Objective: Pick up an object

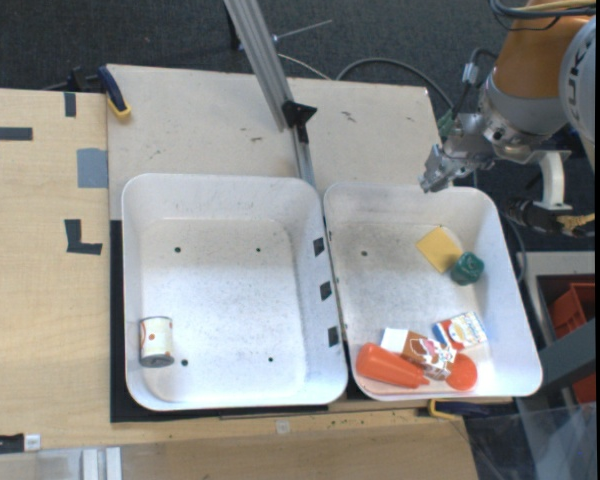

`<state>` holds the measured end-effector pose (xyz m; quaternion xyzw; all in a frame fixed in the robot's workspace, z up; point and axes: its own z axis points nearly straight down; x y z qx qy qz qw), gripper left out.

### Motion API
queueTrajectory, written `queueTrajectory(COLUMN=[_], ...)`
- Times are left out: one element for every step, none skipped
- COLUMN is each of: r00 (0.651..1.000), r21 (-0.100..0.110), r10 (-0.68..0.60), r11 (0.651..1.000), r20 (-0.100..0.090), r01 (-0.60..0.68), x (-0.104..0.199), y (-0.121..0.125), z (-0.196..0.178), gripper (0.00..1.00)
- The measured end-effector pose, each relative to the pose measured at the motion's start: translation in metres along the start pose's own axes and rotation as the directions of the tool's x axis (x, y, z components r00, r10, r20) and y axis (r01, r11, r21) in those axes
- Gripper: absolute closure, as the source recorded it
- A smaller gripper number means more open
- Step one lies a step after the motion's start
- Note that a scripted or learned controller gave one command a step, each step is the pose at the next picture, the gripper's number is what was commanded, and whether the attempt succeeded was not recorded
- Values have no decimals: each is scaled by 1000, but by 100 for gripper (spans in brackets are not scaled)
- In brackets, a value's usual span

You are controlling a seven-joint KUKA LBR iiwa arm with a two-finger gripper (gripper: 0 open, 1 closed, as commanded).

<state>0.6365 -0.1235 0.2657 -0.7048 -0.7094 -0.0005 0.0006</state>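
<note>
Objects for picking lie in the right shallow white plastic bin point(510, 268), whose far rim sits just under my claw point(435, 180). Largest, the orange plastic carrot point(392, 366) rests at the near rim, well apart from the claw. The yellow sponge block point(439, 248) is nearer, touching the small dark green ball point(468, 268). The claw holds nothing; I cannot tell its opening.
</note>
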Motion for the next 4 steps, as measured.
queueTrajectory(r00=[1000, 1000, 1000, 1000], r21=[2, 3, 5, 5], r10=[1, -1, 0, 1], r11=[1000, 1000, 1000, 1000], r20=[0, 0, 0, 1], r01=[-1, 1, 0, -1], x=[44, 106, 158, 199], y=[-14, -33, -52, -71], z=[-1, 4, 23, 31], gripper=[100, 100, 100, 100])
